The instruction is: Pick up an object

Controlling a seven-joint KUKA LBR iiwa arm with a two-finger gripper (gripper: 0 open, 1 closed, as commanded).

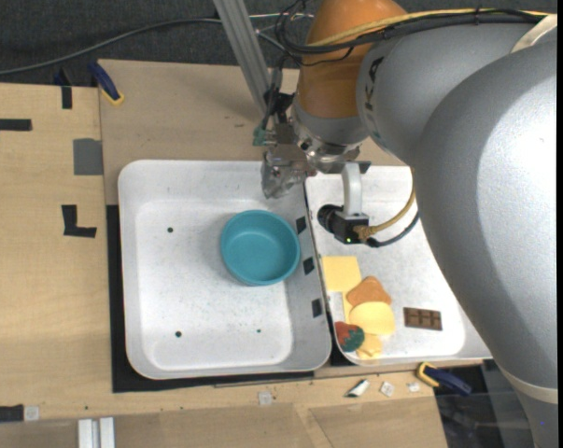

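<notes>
A teal bowl (259, 246) sits upright in the left bin (160, 250), near that bin's right wall. My gripper (279, 183) hangs over the back right corner of the left bin, just above and behind the bowl. Nothing shows between its fingers. In the right bin (421, 250) lie a yellow square piece (340, 272), an orange and yellow lump (371, 308), a small red and green item (349, 335) and a brown chocolate bar (423, 319).
The big grey arm covers the right bin's back and the view's right side. A metal pole (239, 28) slants up behind the bins. Blue clips lie at the bench's back left (106, 81) and front right (442, 377).
</notes>
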